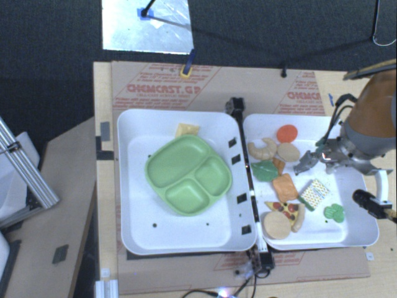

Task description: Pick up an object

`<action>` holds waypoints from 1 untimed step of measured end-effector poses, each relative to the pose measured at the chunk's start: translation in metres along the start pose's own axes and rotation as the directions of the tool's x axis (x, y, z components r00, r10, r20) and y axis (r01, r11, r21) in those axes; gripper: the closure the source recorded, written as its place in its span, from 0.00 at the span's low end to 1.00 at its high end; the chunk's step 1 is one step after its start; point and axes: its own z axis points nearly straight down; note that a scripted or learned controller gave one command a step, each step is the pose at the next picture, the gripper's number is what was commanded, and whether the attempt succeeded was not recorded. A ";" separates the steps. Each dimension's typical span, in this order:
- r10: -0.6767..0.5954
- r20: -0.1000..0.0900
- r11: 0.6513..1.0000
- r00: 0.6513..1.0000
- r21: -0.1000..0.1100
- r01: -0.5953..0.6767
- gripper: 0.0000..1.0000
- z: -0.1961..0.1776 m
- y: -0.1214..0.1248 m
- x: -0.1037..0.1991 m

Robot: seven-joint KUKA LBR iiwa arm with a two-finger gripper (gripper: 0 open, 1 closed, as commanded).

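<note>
My gripper [306,163] hangs over the right bin [360,185], near its middle, on the arm coming in from the right. Just left of it lie a beige round piece [288,151] and a croissant [263,148]. An orange-red disc [286,132] sits behind them. Below the gripper are an orange cracker [285,187] and a checkered yellow-green square [315,192]. A green leaf [265,171], a pizza slice [283,207], a pale bun [276,225] and a green broccoli piece [334,213] also lie in this bin. I see nothing held in the gripper.
The left bin [133,166] holds a green divided plate [188,174] with a small yellow piece [187,130] behind it. A black-clipped divider [243,166] separates the bins. The arm's grey and orange body [375,117] overhangs the right bin's far right side.
</note>
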 end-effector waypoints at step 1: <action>0.001 0.000 1.000 1.000 0.001 -0.001 0.00 0.059 -0.003 -0.008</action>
